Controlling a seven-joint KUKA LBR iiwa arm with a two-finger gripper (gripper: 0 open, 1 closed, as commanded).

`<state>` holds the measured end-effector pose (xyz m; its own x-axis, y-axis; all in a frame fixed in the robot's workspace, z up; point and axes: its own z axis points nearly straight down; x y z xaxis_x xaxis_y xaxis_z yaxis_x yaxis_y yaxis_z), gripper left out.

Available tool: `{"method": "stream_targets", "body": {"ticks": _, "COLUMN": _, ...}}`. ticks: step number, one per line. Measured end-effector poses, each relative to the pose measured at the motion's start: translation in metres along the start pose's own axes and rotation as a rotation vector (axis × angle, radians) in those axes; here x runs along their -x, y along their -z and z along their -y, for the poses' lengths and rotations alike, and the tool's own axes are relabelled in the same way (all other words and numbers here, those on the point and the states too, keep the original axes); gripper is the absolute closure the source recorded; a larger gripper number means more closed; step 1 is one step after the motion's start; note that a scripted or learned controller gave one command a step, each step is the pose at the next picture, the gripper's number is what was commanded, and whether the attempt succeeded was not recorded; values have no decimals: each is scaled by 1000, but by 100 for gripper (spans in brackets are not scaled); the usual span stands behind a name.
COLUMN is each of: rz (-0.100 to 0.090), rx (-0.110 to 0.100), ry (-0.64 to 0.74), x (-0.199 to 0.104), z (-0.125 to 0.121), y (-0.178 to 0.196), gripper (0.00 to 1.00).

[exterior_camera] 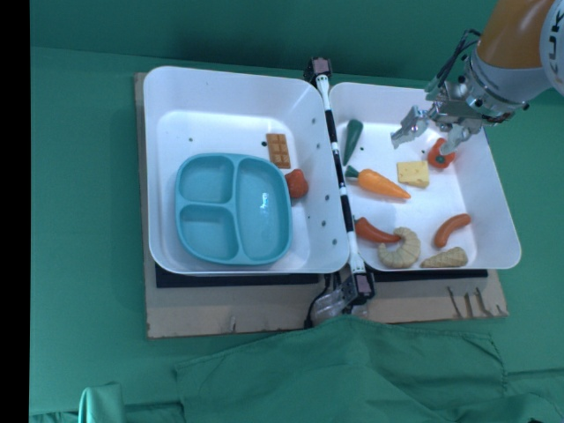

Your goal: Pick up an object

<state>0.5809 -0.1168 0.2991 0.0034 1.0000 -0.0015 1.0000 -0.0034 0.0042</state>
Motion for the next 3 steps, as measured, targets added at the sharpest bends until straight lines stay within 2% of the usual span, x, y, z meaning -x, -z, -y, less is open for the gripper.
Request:
{"method": "stream_targets", "body": {"ticks": 1, "rz": 0, "rx": -6, "ry": 1, "x": 6, "z": -48, "y": -91, "gripper": 0}}
{"method": "stream_targets", "body": {"ticks": 2, "rz": 3, "rx": 4, "ry": 3, "x": -10, "z": -100, "y": -117, "gripper": 0}}
{"method": "stream_targets", "body": {"ticks": 3, "rz": -9, "rx": -16, "ry": 5, "x": 6, "z": -119, "y": -116, "gripper": 0}}
